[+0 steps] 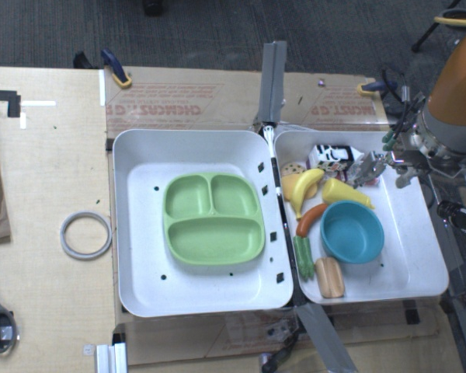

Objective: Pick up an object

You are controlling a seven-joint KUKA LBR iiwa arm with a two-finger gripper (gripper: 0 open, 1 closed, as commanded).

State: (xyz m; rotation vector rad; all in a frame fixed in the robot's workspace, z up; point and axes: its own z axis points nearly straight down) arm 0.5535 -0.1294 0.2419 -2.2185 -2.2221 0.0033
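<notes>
The right bin [419, 274] holds a blue bowl [352, 232], two yellow bananas [303, 183] [346, 192], an orange-red sausage shape [311, 218], a green pod [304, 257], a tan bread piece [330, 277], a black-and-white toy [331, 155] and a small cookie [294, 167]. My gripper [382, 170] hangs over the bin's upper right part, just right of the second banana and above the bowl. Nothing is visibly held in it. The arm with its orange band [455, 84] reaches in from the right.
The left bin [132, 224] holds a green divided plate [213, 218]. A grey tape ring [86, 234] lies on the bench to the left. Clamps [117, 68] sit along the cardboard at the back. A metal divider [272, 84] stands between the bins.
</notes>
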